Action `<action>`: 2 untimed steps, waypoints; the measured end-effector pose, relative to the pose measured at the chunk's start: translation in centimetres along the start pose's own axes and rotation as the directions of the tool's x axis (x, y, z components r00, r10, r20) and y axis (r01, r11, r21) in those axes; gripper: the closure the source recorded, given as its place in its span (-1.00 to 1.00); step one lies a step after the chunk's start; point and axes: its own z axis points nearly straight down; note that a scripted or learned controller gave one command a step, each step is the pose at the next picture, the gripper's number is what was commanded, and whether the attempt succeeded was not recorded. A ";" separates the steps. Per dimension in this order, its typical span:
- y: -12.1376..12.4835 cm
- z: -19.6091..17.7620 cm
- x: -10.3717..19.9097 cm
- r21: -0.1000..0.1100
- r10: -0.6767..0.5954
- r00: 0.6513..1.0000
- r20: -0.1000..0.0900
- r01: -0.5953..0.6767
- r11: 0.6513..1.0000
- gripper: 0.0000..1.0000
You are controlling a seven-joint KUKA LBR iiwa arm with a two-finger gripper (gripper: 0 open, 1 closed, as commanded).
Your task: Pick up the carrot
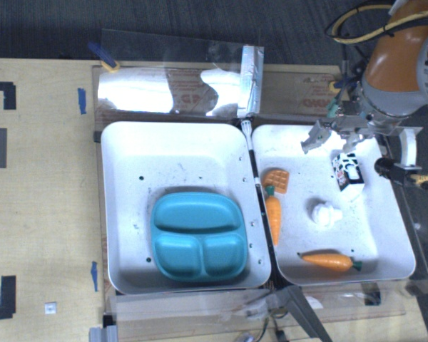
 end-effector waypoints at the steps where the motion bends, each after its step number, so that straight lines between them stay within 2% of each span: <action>1: -8.4 5.4 0.9 0.002 -0.135 0.991 -0.001 0.135 0.991 -1.00; 2: -14.3 8.6 1.1 0.004 -0.139 0.990 -0.001 0.139 0.990 -1.00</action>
